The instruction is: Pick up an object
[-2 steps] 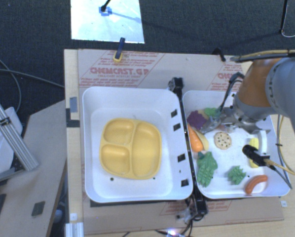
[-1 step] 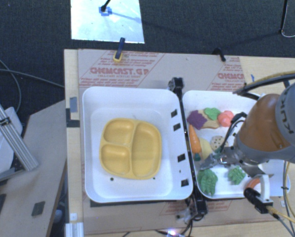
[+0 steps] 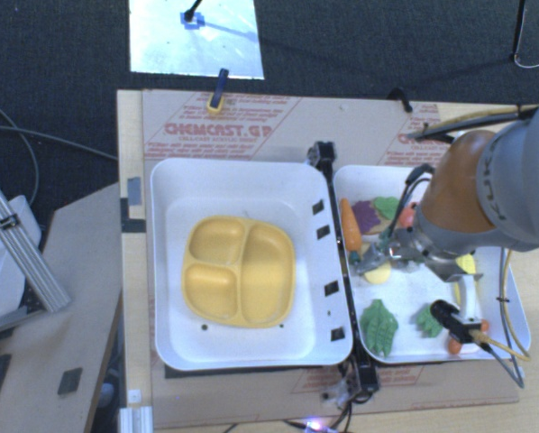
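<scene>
Two green leafy toys (image 3: 378, 325) lie below the gripper (image 3: 370, 262), fingers' state unclear.

Toy food pieces scattered in the right bin (image 3: 522, 327).
Orange carrot (image 3: 350, 225) lies lengthwise near the bin's left wall. Purple piece (image 3: 367, 215) just beside it, green piece (image 3: 386, 207) next to that at the far end. Pale yellow rounded piece (image 3: 378, 274) sits near mid-bin, right at the claw (image 3: 370, 262). Leafy green piece (image 3: 378, 325) lies flat near the front left. Smaller green piece (image 3: 429, 321) near the front, beside a small orange piece (image 3: 453, 343). Yellow piece (image 3: 467, 263) toward the right, partly hidden.
</scene>
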Robot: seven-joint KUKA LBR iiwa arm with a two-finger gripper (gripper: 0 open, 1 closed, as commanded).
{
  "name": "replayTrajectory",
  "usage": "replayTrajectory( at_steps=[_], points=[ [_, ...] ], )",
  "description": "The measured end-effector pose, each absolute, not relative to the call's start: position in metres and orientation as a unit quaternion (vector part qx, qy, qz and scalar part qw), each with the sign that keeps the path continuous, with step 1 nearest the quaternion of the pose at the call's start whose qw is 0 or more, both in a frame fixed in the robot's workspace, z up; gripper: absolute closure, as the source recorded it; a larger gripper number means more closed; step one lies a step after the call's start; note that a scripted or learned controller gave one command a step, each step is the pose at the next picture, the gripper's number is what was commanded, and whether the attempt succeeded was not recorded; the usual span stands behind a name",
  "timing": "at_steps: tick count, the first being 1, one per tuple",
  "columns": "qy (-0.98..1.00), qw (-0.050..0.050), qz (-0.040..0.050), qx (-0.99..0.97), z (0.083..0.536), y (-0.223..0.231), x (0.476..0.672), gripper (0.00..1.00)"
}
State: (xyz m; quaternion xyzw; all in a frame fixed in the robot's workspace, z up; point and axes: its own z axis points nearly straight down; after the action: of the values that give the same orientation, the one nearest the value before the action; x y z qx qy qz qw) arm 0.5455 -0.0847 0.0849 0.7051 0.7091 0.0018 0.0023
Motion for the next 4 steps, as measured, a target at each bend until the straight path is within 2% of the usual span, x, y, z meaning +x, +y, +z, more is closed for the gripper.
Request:
replayTrajectory(
  at_steps=[1,2,3,4],
  points=[
    [0.709,0.004,0.0028,0.705,0.104,-0.083,0.607,0.00],
    [0.707,0.003,0.0029,0.707,0.087,-0.098,0.554,0.00],
    [0.707,0.009,0.0040,0.707,0.101,-0.101,0.558,1.00],
    [0.708,0.009,0.0040,0.707,0.111,-0.101,0.558,1.00]
  ],
)
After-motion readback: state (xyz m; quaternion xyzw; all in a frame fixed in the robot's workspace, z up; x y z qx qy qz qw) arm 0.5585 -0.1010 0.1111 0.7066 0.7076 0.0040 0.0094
